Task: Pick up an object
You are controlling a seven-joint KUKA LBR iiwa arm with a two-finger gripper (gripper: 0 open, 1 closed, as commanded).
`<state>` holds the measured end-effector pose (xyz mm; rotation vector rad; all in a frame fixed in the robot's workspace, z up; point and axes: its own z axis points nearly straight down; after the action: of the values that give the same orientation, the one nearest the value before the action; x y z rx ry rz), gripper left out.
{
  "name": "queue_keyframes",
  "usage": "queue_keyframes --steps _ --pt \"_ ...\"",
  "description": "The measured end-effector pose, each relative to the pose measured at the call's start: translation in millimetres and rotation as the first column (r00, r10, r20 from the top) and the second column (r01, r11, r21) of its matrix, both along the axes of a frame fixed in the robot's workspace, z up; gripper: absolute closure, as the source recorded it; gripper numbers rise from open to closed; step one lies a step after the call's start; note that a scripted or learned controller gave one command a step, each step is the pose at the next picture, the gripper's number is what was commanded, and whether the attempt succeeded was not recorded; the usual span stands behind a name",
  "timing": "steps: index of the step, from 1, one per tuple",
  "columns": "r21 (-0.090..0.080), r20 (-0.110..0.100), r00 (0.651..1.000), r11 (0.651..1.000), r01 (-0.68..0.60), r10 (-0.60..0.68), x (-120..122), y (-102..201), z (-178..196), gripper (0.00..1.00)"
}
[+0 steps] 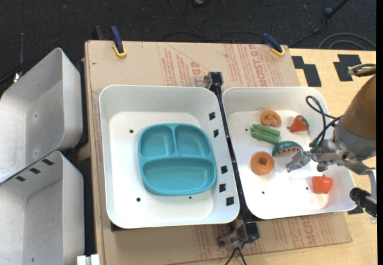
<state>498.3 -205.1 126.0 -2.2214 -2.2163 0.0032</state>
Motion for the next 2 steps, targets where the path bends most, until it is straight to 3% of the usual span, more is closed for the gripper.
queue_keyframes --steps 1,2 --pt "0.0 0.001 1.0 1.0 -0.001 0.001 -0.4 0.7 -35.9 0.0" --pt "-0.001 0.004 1.0 1.0 0.0 0.0 0.4 0.4 -23.9 1.0"
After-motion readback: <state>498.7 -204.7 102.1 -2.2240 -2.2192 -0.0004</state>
